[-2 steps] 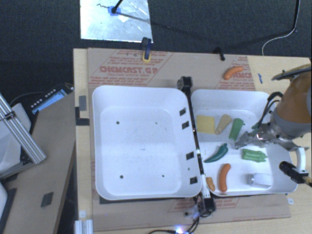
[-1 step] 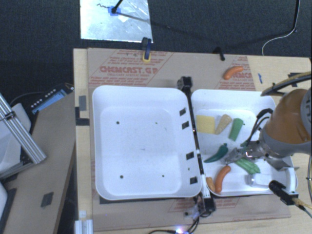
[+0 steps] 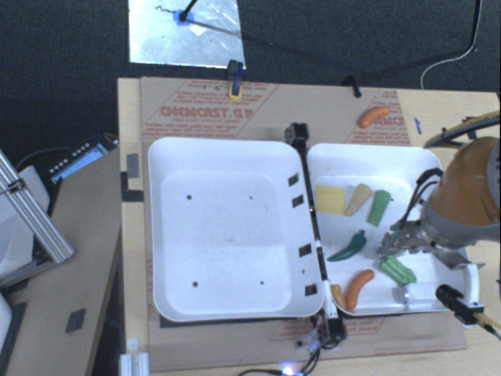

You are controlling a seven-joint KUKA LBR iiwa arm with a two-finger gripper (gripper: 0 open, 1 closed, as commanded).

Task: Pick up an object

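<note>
Scene: a worktop (image 3: 196, 100) seen from above is carrying two shallow white bins side by side, with the arm (image 3: 470, 198) reaching in from the right.
Left bin (image 3: 168, 163): showing only its bare white floor with a few small dark dots.
Right bin (image 3: 329, 159): holding small toy-like foods — a yellow block (image 3: 329, 199), a tan wedge (image 3: 359, 198), a light green stick (image 3: 379, 207), a dark green pepper (image 3: 350, 246), an orange sausage (image 3: 359, 286) and a green piece (image 3: 398, 270).
Outside the bins: another orange sausage (image 3: 374, 116) is lying on the worktop behind the right bin.
Gripper (image 3: 394, 244): hanging low over the right bin, just above the green piece; whether it is parted or closed is too small to tell.
Likely target: the green piece, sitting nearest the gripper, just beside the orange sausage.
Handling, judged: these pieces are looking light, smooth and rigid, so probably slippery and not fragile.
Where to hold: across the narrow width at mid-length seems safest.
</note>
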